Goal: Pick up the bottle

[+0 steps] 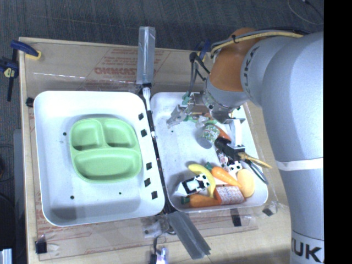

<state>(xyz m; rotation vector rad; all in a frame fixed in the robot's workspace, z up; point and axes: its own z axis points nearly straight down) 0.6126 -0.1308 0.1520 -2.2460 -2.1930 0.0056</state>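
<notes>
The bottle (pixel 209 132) is small and clear with a green label. It lies on its side in the right bin (pixel 175 147), near that bin's upper right. My gripper (pixel 184 110) hangs low over the upper part of the same bin, just left of and a little above the bottle. The bottle rests on the bin floor beside the gripper, apart from it. The grey wrist with its orange band (pixel 231 65) covers the bin's far right corner.
A pile of toys fills the right bin's lower right: a banana (pixel 201 172), a carrot (pixel 225 175), a red box (pixel 228 194), a black-and-white cow (pixel 195 186). The left bin (pixel 49 191) holds a green divided plate (pixel 104 149). The big arm body blocks the right side.
</notes>
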